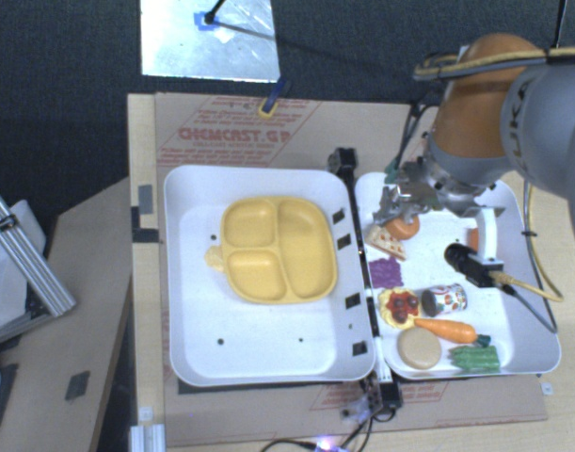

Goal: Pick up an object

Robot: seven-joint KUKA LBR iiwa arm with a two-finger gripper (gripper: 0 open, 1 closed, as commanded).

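My claw (397, 209) hangs over the orange toy fruit (404, 227), right of frame centre; clenched or released, I cannot tell. It's probably light, hard and slick, so I'd pinch across its middle.

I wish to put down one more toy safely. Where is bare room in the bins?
Most room is in the left bin: the floor between the yellow divided plate and its near wall is bare. The right bin is crowded from the pizza slice by the claw down to the carrot; a bare strip runs along its right wall.
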